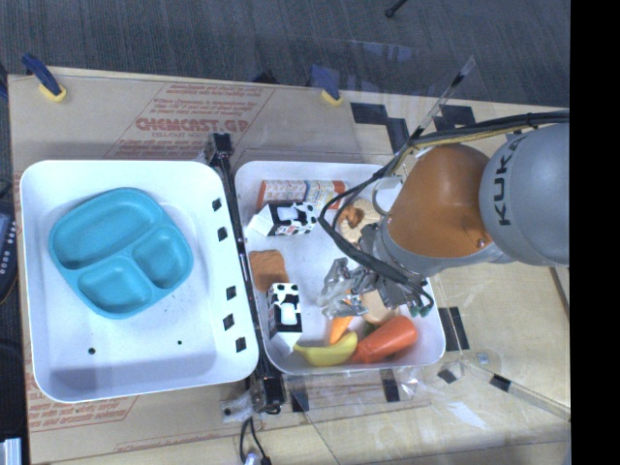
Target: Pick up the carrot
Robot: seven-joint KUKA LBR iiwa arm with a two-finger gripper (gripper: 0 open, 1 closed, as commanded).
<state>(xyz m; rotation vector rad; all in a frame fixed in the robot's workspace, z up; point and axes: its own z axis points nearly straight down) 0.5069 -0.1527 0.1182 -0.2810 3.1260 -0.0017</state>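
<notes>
We see the carrot [338, 329] at the right bin's [426, 352] near edge beside a banana [326, 353]; we cannot tell the gripper's [347, 287] state. Likely light, stiff, smooth; grasp mid-body.

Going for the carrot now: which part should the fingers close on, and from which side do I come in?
Grip the carrot across its thick middle, coming straight down from above. It lies flat, roughly along the right bin's near wall, with the banana touching its left end, so the wall side looks tight. The gripper sits just above-left of it.
</notes>
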